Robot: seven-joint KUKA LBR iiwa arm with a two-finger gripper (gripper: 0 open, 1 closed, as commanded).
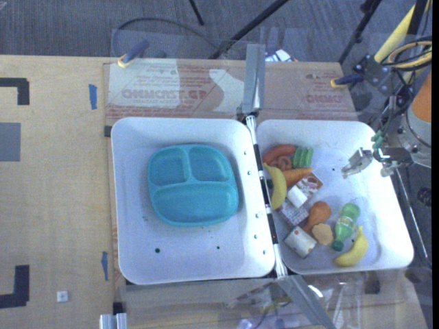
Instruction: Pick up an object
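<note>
The right bin [384,204] holds a heap of toy food: a yellow banana [276,185] by the divider, a red piece [278,154], a green pepper [302,157], a carrot [296,175], a small white box [296,196], an orange drumstick [317,213], a green bottle [345,223], a second banana [354,249] and a small can [300,240]. My gripper [369,166] hovers over the bin's upper right part, to the right of the heap and above the bottle. It is open, with nothing between its fingers [354,163].
The left bin [130,238] holds a blue divided plate [194,184]. A metal divider [264,190] runs between the bins. Cardboard [171,91] lies behind them. Cables and stand legs crowd the far right.
</note>
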